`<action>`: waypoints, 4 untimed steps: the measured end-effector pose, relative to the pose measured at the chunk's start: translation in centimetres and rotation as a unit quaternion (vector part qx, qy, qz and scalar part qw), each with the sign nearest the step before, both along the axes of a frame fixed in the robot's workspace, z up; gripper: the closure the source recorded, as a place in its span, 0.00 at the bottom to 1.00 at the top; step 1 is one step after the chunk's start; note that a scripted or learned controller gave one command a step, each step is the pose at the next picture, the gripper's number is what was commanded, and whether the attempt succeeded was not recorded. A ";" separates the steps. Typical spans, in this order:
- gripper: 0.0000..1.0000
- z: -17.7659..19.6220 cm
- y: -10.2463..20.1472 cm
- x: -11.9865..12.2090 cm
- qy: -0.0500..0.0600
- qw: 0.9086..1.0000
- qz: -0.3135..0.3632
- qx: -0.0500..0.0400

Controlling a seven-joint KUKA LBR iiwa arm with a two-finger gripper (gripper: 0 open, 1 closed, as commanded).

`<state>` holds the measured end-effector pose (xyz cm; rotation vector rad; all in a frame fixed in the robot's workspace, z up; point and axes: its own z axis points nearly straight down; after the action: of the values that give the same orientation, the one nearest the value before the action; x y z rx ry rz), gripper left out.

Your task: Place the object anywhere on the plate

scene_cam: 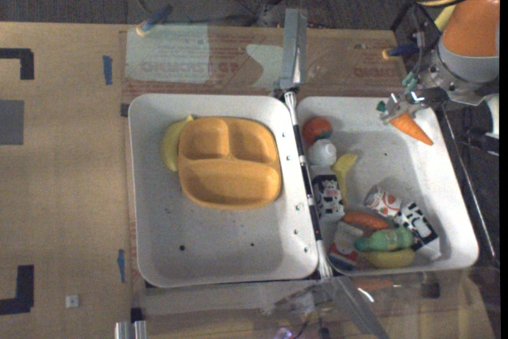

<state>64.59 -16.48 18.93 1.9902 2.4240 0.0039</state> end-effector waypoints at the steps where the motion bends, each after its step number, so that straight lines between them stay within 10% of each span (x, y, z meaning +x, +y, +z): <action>1: 1.00 3.9 4.0 2.2 0.000 0.999 0.044 0.000; 2: 1.00 0.1 12.3 -0.5 0.003 0.992 0.127 0.001; 3: 1.00 3.3 17.8 2.2 0.000 0.993 0.117 0.000; 4: 1.00 10.0 14.7 0.4 -0.001 0.934 0.357 -0.002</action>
<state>64.97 -1.82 28.93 0.9931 2.9714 0.0044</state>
